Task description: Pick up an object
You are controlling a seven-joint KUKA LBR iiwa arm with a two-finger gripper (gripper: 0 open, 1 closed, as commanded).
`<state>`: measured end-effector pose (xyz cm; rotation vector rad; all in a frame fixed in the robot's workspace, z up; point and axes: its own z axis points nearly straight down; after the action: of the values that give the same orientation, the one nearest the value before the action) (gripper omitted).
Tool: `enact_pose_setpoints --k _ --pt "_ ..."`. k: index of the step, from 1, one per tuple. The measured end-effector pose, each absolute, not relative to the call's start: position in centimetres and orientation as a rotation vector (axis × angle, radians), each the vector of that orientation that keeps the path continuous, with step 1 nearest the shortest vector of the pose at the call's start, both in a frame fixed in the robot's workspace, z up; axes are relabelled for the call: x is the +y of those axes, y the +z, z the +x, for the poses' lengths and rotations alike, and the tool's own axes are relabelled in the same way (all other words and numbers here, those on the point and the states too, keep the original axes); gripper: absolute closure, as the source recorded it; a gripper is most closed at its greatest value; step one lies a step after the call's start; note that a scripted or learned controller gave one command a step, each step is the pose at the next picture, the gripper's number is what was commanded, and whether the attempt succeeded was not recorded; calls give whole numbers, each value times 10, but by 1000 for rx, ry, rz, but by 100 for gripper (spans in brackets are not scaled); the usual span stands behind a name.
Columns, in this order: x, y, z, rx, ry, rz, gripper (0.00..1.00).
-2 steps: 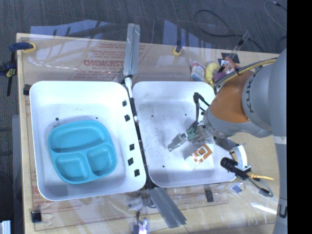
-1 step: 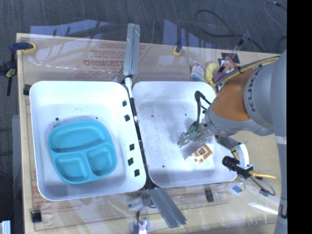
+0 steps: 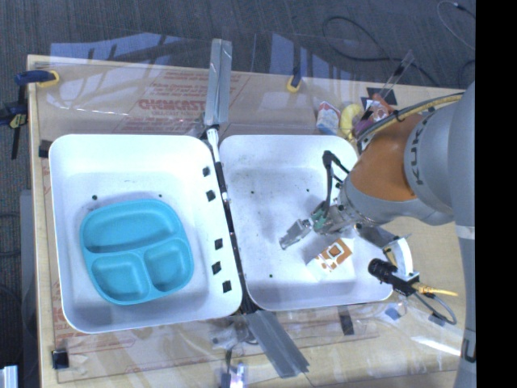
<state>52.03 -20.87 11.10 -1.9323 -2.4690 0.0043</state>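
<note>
The gripper (image 3: 296, 234) sits low in the right bin (image 3: 266, 156), its jaws slightly apart with nothing visible between them. A small orange-and-white object (image 3: 332, 255) lies on the bin floor at about four o'clock from the fingertips, just beside them. The pick looks not yet made; grasping and lifting remain.
</note>
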Motion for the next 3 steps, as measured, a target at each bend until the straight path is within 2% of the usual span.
enact_pose_setpoints --k 1,2,3 --pt "-208 120 521 -2472 5 -1927 100" --pt "-208 120 521 -2472 5 -1927 0" --pt "-210 91 477 -2494 1 -1906 0"
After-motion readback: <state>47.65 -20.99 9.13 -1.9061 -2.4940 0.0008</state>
